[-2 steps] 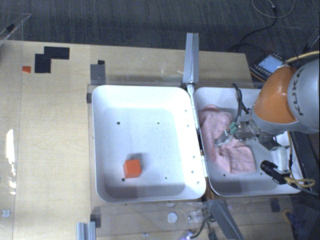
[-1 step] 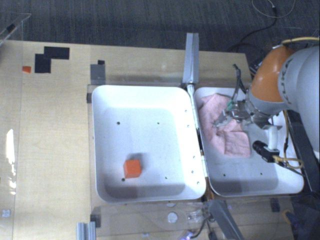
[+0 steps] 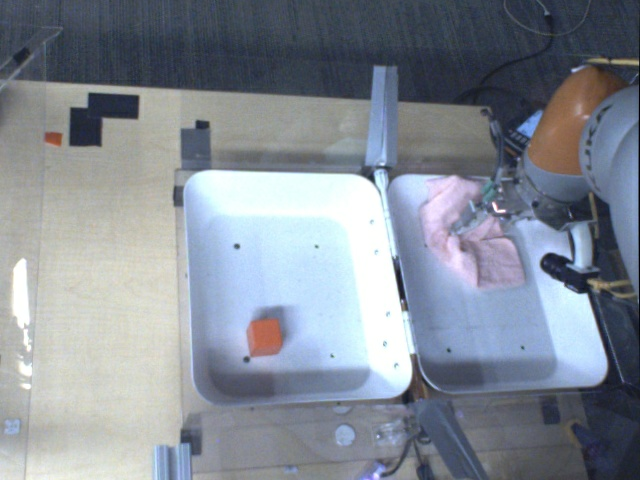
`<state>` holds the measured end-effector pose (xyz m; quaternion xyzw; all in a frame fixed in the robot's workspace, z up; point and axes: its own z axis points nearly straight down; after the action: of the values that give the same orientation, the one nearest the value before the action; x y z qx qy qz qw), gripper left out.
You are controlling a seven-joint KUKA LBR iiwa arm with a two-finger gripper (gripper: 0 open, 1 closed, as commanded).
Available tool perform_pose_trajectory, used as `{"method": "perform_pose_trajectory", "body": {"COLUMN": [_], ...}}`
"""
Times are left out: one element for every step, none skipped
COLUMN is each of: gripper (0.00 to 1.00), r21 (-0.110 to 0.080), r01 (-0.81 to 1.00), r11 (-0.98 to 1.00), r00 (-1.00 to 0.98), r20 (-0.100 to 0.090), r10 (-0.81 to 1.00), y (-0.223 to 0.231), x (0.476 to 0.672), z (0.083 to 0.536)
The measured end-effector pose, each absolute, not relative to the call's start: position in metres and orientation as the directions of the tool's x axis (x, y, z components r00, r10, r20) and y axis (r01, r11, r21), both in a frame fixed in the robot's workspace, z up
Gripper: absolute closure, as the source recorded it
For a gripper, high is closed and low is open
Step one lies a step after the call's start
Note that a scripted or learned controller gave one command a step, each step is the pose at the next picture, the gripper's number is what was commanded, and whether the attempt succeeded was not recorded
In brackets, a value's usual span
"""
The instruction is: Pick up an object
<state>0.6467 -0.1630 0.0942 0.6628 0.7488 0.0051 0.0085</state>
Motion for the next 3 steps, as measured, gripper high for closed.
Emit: {"method": "perform_pose_trajectory", "body": {"gripper": [0.0,0.0,0.0], "r21": [0.022,0.026,0.011], "r01": [0.977,0.962,0.903], "r11": [0.213,0.273,0.43], "r00": [-0.213,-0.272,-0.43], "r20": [-0.008,-0.011,-0.005], "r10": [0.977,0.962,0.903], "y": [-0.116,-0.102,-0.06], "x": [0.629,0.587,0.59], "z": [0.095,0.095,0.187]}}
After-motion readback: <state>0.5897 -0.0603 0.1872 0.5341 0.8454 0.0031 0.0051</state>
